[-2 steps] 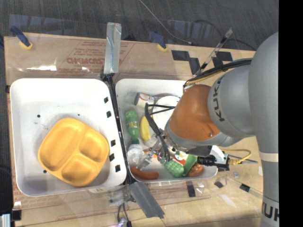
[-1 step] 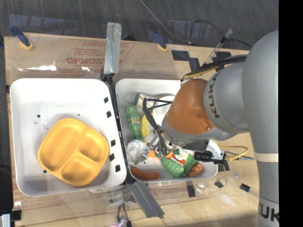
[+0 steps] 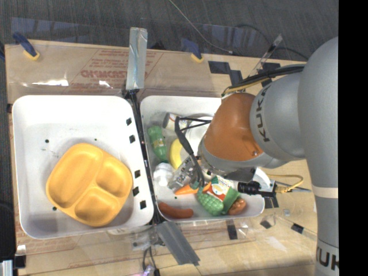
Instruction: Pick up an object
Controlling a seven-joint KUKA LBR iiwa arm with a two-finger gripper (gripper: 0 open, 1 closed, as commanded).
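Gripper (image 3: 185,177) down among the toys in the right bin (image 3: 150,111), near its front edge; finger state can't be told.

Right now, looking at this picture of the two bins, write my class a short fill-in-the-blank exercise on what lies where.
1. The yellow divided tray lies in the ____ bin of the camera view.
2. The gripper hangs over the ____ bin.
3. The sausage lies near that bin's ____ edge.
4. The divided tray has ____ compartments.

Missing words: left; right; bottom; three
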